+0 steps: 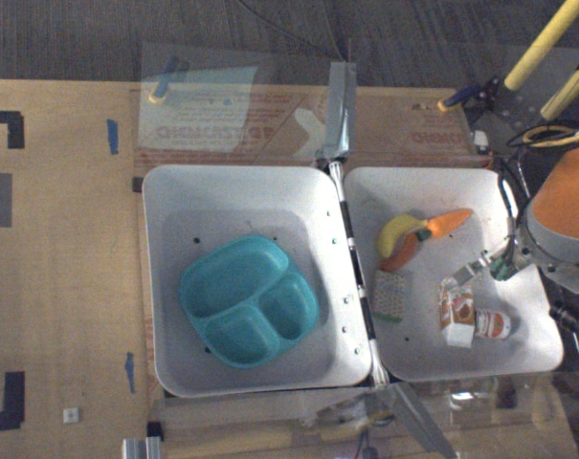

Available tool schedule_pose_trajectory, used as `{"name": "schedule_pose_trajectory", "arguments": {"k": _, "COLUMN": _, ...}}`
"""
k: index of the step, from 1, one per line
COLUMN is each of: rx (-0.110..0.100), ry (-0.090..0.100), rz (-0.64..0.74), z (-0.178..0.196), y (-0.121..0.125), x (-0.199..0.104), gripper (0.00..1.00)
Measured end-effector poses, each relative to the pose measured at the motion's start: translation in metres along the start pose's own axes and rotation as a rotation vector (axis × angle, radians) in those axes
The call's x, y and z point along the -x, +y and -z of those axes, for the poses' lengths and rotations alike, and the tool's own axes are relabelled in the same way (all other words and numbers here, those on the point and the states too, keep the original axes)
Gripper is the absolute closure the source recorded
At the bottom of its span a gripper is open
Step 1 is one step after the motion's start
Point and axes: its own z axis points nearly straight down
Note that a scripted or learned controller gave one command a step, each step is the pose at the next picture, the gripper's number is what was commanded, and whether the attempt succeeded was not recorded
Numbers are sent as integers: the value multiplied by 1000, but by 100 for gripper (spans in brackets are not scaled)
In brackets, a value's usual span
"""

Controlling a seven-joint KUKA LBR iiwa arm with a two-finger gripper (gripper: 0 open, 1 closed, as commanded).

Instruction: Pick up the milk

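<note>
Bench: we saw a wooden bench (59,285) carrying two shallow white bins side by side, with blue tape marks and black markings on its left part.
Left bin: we found the left bin (174,199) holding a teal divided tray (249,300) with three compartments, lying near the bin's middle.
Right bin: we found the right bin (404,342) holding several small things, all in its middle and right part.
Milk: we took the small white and red carton (456,317) for the milk; it lay in the lower right part of the right bin, touching a small can.
Can: we saw the can (492,325) lying on its side just right of the carton, white with a reddish band.
Banana and carrot: we saw a yellow banana (398,232) in the upper middle of the right bin, with an orange carrot (444,224) lying slantwise across it.
Speckled packet: we noted a small speckled packet (389,295) with a green edge below the banana, near the bin's left wall.
Arm: we saw the arm (563,204) entering from the right, its orange band above the right bin's edge.
Claw: we saw the gripper (478,267) hovering just above the carton; we could not tell whether it was spread or pressed together, and we saw nothing between its tips.
</note>
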Motion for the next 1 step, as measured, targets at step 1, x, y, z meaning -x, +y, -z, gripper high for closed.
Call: {"name": "schedule_pose_trajectory", "arguments": {"k": 1, "rx": -28, "ry": 28, "rz": 306, "z": 15, "y": 9, "x": -10, "gripper": 0}}
